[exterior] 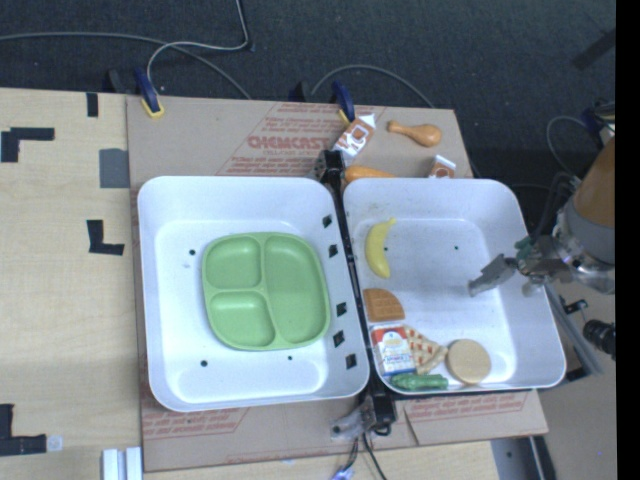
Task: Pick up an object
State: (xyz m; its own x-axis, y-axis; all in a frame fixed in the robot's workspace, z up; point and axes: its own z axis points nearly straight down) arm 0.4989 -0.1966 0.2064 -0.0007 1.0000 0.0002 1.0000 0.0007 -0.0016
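Starting left: wooden bench (50, 298), then cardboard sheet (240, 138) under both bins. Left bin (165, 208) holds a green tray (266, 290). Right bin (500, 203) holds a banana (379, 248) near its left wall, and toast (383, 304), a packet (405, 348), a green pod (418, 380) and a round biscuit (468, 360) along the near edge. Gripper (487, 276) is over the right bin's right side, well apart from the banana; cannot tell how its jaws stand, nothing visibly held. Dark carpet (400, 18) beyond.
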